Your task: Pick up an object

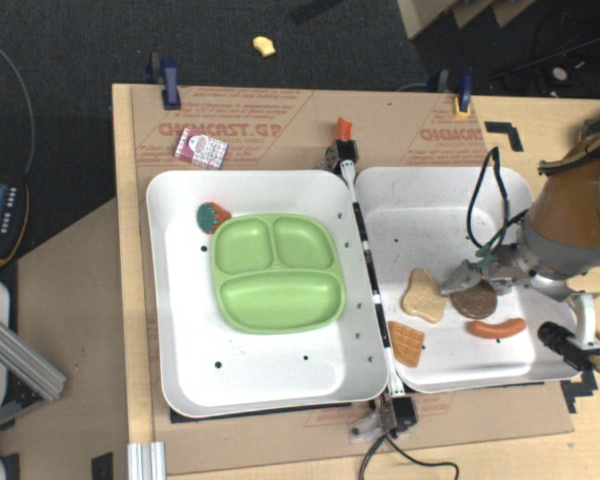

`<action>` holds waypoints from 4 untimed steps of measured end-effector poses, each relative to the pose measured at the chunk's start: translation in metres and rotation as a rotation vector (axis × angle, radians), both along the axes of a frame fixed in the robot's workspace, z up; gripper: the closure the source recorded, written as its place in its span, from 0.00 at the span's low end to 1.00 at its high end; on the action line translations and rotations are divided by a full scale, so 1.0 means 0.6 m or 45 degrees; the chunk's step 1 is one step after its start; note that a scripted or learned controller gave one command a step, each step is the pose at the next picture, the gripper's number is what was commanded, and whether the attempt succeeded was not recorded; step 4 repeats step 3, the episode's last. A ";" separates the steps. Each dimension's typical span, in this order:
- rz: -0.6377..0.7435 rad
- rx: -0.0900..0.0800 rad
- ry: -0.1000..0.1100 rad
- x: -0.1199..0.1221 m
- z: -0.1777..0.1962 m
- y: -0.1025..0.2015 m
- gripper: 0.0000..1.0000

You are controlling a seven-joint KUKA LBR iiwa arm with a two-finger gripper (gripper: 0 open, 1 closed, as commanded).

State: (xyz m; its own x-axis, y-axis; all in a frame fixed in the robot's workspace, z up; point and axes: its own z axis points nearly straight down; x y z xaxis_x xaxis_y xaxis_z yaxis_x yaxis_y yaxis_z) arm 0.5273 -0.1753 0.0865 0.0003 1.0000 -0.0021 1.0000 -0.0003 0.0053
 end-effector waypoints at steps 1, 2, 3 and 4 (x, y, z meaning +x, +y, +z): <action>-0.001 -0.003 -0.006 0.003 0.020 -0.003 1.00; 0.008 0.008 0.007 -0.076 0.124 0.126 1.00; 0.001 0.004 0.008 -0.075 0.118 0.118 0.00; 0.001 0.004 0.008 -0.075 0.118 0.118 0.00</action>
